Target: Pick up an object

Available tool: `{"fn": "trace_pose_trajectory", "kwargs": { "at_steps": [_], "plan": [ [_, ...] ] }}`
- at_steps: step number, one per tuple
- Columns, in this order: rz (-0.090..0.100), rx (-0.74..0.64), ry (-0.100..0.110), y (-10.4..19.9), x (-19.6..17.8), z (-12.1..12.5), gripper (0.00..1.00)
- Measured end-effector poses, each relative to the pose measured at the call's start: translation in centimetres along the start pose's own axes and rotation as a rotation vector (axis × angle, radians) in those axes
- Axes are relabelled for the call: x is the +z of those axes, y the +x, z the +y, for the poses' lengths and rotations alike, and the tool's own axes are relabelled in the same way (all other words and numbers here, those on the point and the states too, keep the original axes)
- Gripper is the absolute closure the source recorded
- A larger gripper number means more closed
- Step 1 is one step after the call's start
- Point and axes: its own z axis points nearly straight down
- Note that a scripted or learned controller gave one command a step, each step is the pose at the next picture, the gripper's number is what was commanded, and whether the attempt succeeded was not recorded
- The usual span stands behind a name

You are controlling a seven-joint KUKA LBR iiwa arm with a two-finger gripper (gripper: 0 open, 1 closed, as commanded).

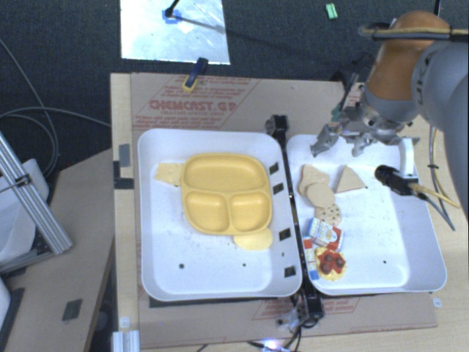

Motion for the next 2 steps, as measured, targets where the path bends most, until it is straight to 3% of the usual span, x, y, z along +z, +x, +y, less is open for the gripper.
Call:
{"fn": "trace_pose_trajectory", "kwargs": {
  "at_steps": [1,2],
  "plan": [
    [0.002,0.004,0.001,-0.1,10.4,-1.9,0.0],
    [-0.001,0.002,-0.003,-0.2,8.9,-1.7,1.0]
  ]
}}
